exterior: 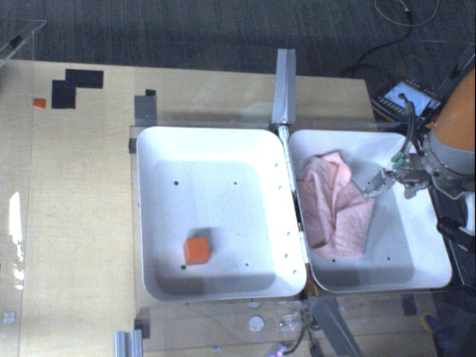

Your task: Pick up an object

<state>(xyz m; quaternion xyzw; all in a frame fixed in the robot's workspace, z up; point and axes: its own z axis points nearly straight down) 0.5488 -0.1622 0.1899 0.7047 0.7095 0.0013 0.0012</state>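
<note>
Your gripper (374, 186) hangs low over right bin (416, 274), tip just beside right edge of pink cloth (336, 203); whether it is spread or pressed together you cannot tell from this angle

Nothing seen lifted or pinched, so judge pick not yet made: closing on item and raising it both remain

Cloth lies crumpled just left of gripper, long axis running from far end of bin toward near end, narrower lobe pointing away from you

Orange block (197, 251) sits well left of gripper, in left bin (216, 143)
</note>
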